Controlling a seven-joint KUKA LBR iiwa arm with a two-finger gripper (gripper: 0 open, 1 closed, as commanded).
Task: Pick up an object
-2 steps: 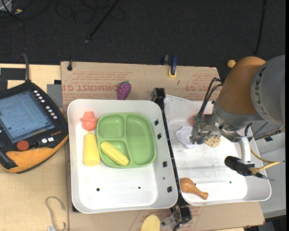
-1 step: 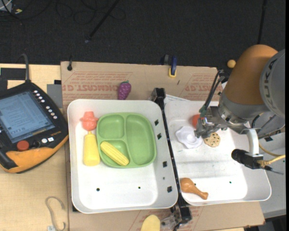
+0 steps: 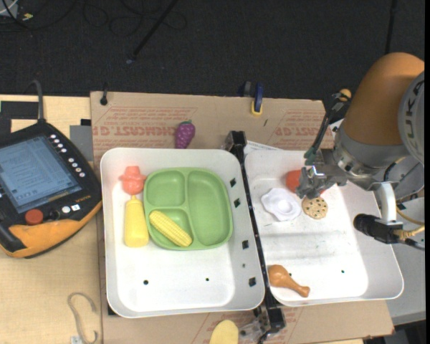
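Observation:
My gripper [image 3: 310, 183] hangs low over the back of the right bin [image 3: 373, 264], reaching in from the right. It sits just right of a small red-orange object [image 3: 294, 180], which it partly hides, and just above a round speckled cookie [image 3: 315, 207]. A white fried-egg toy [image 3: 280, 203] lies to the left of the cookie. A brown drumstick [image 3: 288, 279] rests near the bin's front left corner. I see nothing held in the gripper.
The left bin [image 3: 172, 278] holds a green divided plate [image 3: 190, 206], a corn cob [image 3: 170, 228], a yellow bottle [image 3: 135, 222] and a pink toy [image 3: 132, 180]. Purple grapes [image 3: 185, 133] lie behind it. A teach pendant [image 3: 36, 185] sits far left.

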